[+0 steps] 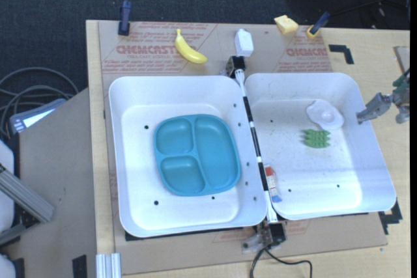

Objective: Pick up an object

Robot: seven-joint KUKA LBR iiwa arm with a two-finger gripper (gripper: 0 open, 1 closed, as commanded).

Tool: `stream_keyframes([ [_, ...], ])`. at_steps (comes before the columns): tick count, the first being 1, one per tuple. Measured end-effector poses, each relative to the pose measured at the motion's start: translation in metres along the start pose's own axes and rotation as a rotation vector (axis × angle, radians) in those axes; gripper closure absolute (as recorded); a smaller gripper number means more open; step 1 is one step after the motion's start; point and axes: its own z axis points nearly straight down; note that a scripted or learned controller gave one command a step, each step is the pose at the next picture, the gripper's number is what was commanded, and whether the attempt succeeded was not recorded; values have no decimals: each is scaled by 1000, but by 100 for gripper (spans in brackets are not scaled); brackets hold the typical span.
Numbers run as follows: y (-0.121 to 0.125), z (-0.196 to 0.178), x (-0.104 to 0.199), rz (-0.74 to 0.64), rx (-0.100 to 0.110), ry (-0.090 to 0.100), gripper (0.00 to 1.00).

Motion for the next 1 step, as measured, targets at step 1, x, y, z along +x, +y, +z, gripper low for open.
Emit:
stream_keyframes([
  [1, 4, 133, 22, 0, 3, 1, 0],
])
